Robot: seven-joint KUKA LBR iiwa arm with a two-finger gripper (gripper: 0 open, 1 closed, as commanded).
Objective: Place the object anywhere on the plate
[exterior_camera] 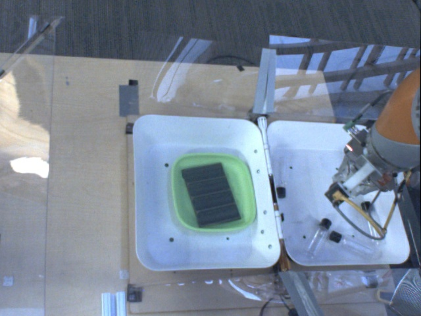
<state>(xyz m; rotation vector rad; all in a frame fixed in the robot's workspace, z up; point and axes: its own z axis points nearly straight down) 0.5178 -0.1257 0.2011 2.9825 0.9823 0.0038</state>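
A green square plate (pixel 179 196) sits in the left bin, and a dark grey ridged block (pixel 210 194) lies flat on it, slightly turned. My gripper (pixel 356 171) hangs over the right side of the right bin, well away from the plate. Below and left of it, two clear tubes with black caps (pixel 320 233) (pixel 345 241) lie on the bin floor near the front wall. Nothing shows in the gripper's hold.
The left white bin (pixel 148 242) and the right white bin (pixel 296 143) meet at a raised divider (pixel 271 189). A small black piece (pixel 281 191) lies by that divider in the right bin. A grey bracket (pixel 265 81) stands behind the bins.
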